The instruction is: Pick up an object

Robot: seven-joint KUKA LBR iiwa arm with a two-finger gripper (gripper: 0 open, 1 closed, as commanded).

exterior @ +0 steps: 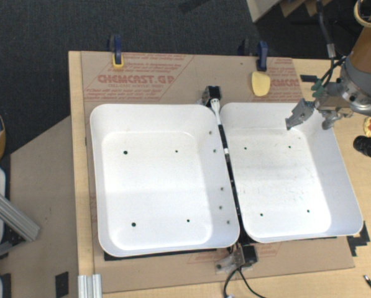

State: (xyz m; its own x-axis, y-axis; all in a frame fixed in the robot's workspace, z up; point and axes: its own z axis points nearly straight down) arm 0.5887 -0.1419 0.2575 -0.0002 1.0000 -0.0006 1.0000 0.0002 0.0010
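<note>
A single fixed camera looks down at a slant from above the counter (148,79), set far enough back to take in both white bins: the left bin (104,185) and the right bin (340,185). The counter's far edge lies toward the top, its near edge at the bottom, with dark floor (48,23) beyond.

The arm (364,54) is cut off by the frame's edge at 3 o'clock, so only its wrist end shows. The fingers (300,115) are too small and blurred to judge their spacing. At 12 o'clock on the worktop (173,73), a yellow thing (260,83) is too small to identify.
</note>
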